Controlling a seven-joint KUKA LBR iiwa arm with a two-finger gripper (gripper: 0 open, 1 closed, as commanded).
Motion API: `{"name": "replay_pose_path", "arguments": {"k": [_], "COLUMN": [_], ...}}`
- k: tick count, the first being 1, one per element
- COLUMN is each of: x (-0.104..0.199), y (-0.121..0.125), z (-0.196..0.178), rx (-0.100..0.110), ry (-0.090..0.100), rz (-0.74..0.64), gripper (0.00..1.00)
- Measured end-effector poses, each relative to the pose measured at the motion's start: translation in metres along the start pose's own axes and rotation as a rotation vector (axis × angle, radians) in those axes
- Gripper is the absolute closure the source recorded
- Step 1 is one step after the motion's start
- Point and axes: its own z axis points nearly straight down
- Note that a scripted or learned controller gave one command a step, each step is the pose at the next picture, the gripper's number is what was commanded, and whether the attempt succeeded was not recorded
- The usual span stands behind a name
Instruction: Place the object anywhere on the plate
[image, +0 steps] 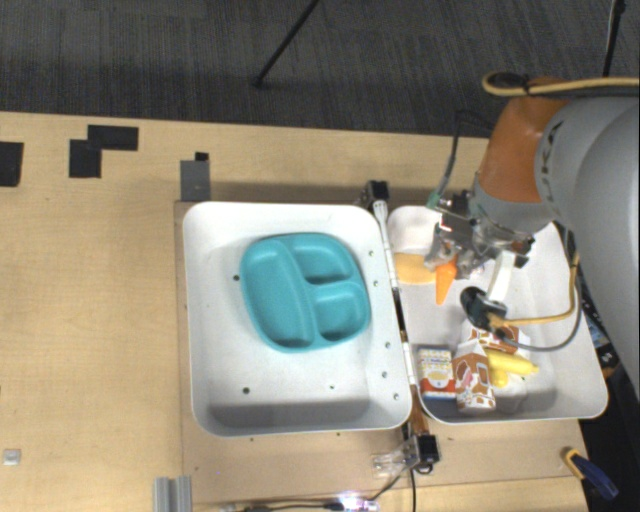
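Two bins sit side by side on the bench. Nearest, along the right bin's front edge, lie a small carton, a brown packet and a banana. Further back, the gripper hangs over that bin's left rim, an orange carrot seemingly pinched between nearly closed jaws, though the grip looks shallow. Beside it lies a yellow cheese wedge. The teal divided plate waits mid-left bin. Crossing the rims, the carrot could slip out and fall short.
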Motion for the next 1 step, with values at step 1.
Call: {"name": "replay_pose_path", "arguments": {"k": [1], "x": [0.0970], "y": [0.0112], "z": [-0.1256], "rx": [-0.010], "ry": [0.010], "rz": [0.118], "gripper": [1.00]}}
